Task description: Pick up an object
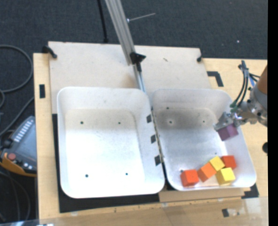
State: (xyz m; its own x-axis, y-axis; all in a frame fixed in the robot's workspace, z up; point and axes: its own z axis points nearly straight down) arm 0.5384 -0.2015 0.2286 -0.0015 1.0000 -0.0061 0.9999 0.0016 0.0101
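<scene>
Over right bin point(176, 100), near its right wall, hand point(229, 124) pinches purple block point(228, 132); orange, yellow blocks point(209, 171) cluster at near edge.

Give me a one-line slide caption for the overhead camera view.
Gripper holding a purple block over the right bin, above five orange and yellow blocks.

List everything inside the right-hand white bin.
The right bin holds a cluster at its near edge: three orange blocks and two yellow blocks. A purple block sits at the gripper by the right wall; whatever lies beneath it is covered.
</scene>
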